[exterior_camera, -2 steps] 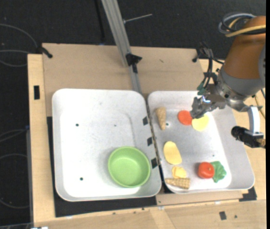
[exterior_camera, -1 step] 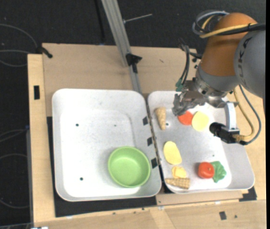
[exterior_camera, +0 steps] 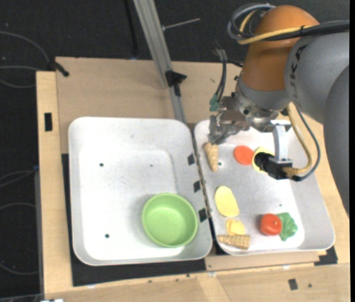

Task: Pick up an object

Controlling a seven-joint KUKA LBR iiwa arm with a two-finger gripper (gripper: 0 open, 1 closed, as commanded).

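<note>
Gripper (exterior_camera: 217,133): hung low right above the cone (exterior_camera: 212,155), likely to grab it; how wide it stood was too blurry to tell.
Cone: lay at the right bin (exterior_camera: 309,197)'s near-left wall, easy to reach.

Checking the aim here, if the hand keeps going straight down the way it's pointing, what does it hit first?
Most likely the tan cone-shaped piece right under the hand, by the right bin's left wall; depth is unclear.

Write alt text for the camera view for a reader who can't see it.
The arm's gripper hangs over a tan cone at the far left of the right bin, which also holds toy foods. The left bin holds a green bowl.
</note>
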